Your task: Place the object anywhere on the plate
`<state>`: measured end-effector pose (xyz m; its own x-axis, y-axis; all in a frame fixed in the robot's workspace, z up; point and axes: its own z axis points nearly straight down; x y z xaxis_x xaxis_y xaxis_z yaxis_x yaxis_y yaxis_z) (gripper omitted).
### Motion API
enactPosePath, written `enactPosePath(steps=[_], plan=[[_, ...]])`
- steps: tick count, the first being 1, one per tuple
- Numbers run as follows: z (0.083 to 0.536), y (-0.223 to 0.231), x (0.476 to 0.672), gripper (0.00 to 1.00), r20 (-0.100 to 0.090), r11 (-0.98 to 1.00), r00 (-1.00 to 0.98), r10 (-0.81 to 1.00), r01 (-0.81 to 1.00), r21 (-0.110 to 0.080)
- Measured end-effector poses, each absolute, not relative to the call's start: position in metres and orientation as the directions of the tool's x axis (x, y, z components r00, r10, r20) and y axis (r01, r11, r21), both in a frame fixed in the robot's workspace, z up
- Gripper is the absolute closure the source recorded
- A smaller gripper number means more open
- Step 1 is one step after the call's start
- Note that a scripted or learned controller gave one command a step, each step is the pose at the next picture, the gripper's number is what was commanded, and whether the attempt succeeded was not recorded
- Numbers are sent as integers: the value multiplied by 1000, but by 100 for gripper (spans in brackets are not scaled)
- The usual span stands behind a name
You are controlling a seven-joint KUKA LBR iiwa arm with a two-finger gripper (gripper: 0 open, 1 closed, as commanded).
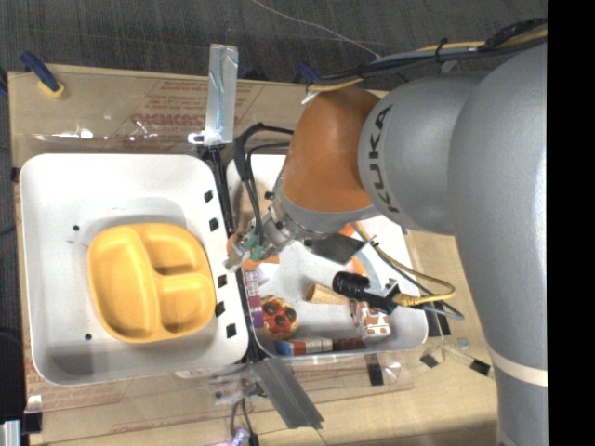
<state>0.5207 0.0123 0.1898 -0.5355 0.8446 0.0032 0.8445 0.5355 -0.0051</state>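
A yellow plate (149, 280) with three compartments lies in the left white bin (56, 184); nothing rests on it. My gripper (249, 246) hangs low at the left edge of the right bin (409, 328), just beside the divider between the bins. A small green and orange thing (251, 242) shows right at its tip, and I cannot tell if it is held. The arm's orange band and grey body cover most of the right bin.
In the right bin's near part lie a round item with red dots (277, 314), a long marker-like tube (311, 346), a small printed box (372, 321), a brown piece (321, 291) and an orange piece (349, 233). A metal post (221, 91) stands behind the bins.
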Motion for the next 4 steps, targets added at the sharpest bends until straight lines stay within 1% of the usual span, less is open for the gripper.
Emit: enactPosePath(steps=[1, 2, 3, 4], plan=[[191, 11, 521, 0, 2, 534, -534, 846, 846, -4], [190, 16, 475, 0, 2, 248, -248, 969, 969, -7], [301, 76, 477, 0, 2, -34, 34, 999, 999, 2], [286, 70, 476, 0, -2, -215, 215, 977, 977, -6]])
